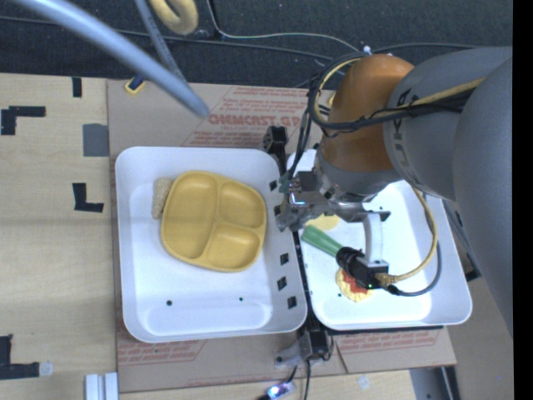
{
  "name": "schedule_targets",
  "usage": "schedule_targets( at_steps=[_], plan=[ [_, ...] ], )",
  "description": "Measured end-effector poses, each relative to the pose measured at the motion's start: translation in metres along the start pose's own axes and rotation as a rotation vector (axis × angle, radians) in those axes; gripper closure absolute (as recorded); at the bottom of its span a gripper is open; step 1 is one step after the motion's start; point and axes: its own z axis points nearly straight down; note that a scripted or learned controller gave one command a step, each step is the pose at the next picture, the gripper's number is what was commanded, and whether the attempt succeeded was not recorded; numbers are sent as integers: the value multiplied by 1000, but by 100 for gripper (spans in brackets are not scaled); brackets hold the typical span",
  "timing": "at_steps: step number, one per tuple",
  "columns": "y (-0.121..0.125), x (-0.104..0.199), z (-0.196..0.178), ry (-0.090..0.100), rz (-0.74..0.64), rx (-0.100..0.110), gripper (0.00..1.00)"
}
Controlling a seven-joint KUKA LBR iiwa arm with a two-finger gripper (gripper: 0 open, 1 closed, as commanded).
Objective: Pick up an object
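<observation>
Bench's right shallow white bin (450, 307) has my gripper (293, 211) hanging low over the green cylindrical plastic piece (320, 241), presumably lining up a grab.

Even, fairly bright overhead light; the white bin (133, 248) left of the gripper (293, 211) glares mildly, shadows are soft, detail slightly blurred throughout.

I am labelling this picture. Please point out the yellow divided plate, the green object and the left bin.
yellow divided plate (212, 220): camera view, its centre ridge.
green object (321, 241): camera view, middle of its body.
left bin (200, 311): camera view, bare floor near the front wall.
</observation>
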Motion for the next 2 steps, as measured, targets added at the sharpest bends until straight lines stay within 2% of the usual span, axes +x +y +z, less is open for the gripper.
schedule_targets(
  at_steps=[1,2],
  plan=[
    [18,51,3,0,-1,-2,100],
    [18,48,2,-1,3,-2,0]
  ],
)
